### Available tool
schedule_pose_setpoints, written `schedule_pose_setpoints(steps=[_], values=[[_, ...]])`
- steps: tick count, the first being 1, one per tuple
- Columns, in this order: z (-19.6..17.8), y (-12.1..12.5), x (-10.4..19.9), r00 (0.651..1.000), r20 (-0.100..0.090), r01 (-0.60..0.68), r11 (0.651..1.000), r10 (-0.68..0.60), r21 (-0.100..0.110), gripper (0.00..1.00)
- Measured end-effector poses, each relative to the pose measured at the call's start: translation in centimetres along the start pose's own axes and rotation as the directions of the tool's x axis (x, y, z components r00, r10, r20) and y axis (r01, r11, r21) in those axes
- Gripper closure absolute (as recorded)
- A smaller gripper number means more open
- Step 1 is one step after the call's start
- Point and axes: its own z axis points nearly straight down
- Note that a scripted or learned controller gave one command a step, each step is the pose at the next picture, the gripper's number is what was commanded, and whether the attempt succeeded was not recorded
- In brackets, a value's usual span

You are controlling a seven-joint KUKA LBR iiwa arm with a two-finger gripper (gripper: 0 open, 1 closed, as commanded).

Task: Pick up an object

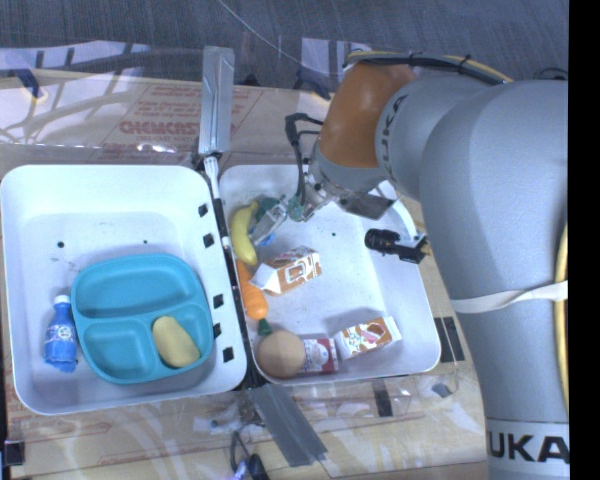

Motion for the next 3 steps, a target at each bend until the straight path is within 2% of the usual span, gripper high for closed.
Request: schedule_pose_setpoints(steps=[1, 2, 3], values=[[-0.1, 0.8, -0.2, 0.983, 0.002, -0.181, 0.983, 0.181, 0.003, 0.0], [-1.1, 1.0, -0.1, 0.984, 0.0, -0.176, 0.984, 0.176, 0.001, 1.0], [-10.2, 4.8, 5.2, 0.994, 0.0, 0.107, 0.994, -0.107, -0.004, 1.0]])
